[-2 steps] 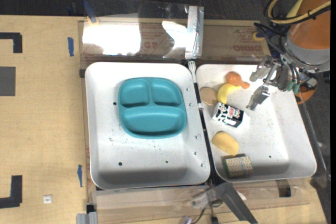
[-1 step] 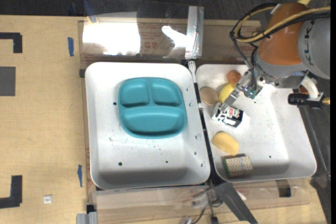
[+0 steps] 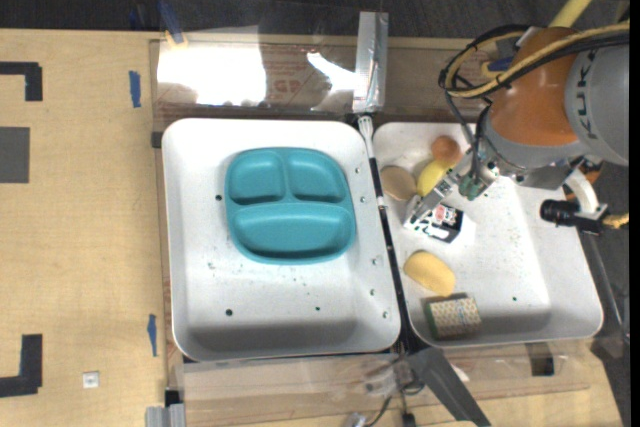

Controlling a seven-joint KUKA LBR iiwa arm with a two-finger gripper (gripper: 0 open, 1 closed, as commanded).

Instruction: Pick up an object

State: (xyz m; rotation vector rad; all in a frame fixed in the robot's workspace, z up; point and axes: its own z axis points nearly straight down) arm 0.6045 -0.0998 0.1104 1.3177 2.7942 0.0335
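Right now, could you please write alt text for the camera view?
The arm's gripper hangs low in the right bin among small food-like items and a black-and-white object. A teal divided plate lies in the left bin.

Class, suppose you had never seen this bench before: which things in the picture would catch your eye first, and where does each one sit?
The teal divided tray stands out most, sitting alone in the middle of the left bin. Next comes the grey arm with its orange band, reaching in from the right so that its hand hangs over a cluster of small food-like items at the right bin's left side, among them a yellow piece lying nearer the front.
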